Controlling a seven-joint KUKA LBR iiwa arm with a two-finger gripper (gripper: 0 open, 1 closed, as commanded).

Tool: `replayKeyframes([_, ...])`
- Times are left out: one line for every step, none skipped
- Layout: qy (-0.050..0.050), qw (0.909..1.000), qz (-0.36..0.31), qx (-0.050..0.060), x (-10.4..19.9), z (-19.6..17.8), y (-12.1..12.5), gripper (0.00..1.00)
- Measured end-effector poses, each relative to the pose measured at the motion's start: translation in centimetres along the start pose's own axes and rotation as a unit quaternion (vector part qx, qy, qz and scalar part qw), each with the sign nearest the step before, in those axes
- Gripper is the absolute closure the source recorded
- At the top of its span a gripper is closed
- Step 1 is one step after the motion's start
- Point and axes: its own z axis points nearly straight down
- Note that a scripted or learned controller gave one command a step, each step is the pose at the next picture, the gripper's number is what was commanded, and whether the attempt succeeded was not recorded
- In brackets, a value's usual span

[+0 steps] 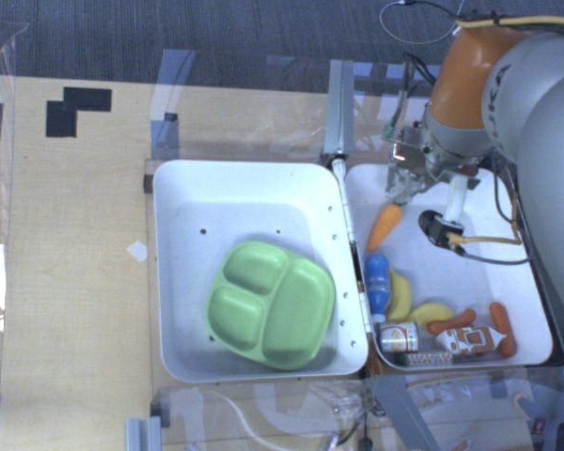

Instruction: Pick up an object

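Hovering just above the tapered orange plastic carrot (385, 225), the pincer (430, 188) is seen spread open, holding nothing.

Robotics lab, test-cell setup. Grey industrial arm (536, 111) with loose cabling over a pale wood counter (66, 252), two white bins (169, 252) held in metal brackets, black marker blocks (75, 109) on the counter, clear shielding panels around it, probably acrylic. Grey carpet (216, 17) behind, office-grade.
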Motion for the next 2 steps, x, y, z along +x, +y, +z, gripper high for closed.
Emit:
replayKeyframes([0.001,0.9896,-0.144,-0.002,6.9,-5.6,-0.4,1.00])
replayKeyframes([0.001,0.9543,-0.299,-0.002,11.9,-9.3,-0.3,1.00])
